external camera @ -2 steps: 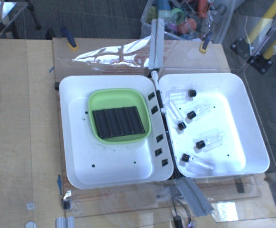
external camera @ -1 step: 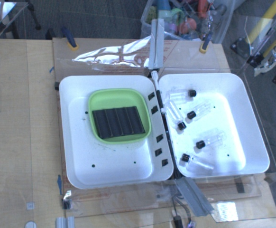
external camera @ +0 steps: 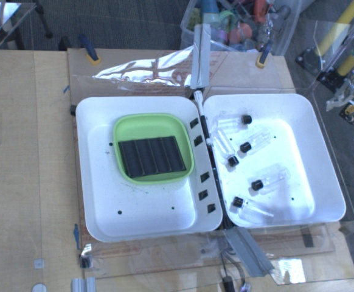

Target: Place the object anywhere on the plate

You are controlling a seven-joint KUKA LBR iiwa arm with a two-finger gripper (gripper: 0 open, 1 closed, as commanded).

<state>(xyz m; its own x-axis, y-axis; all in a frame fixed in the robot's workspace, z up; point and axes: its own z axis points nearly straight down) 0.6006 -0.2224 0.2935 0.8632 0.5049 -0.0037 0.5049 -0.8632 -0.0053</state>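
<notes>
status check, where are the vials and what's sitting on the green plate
Green plate in left bin, dark ridged rack lying on it. Five clear black-capped vials loose in right bin, none on the plate. Nothing blocking the plate.

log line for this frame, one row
plate: green, left bin, dark ridged block on it | vials: clear, black caps, loose in right bin | placement: not yet done

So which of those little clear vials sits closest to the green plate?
The vial whose black cap lies just right of the divider, mid-bin; the other four sit farther right from the green plate.
</notes>
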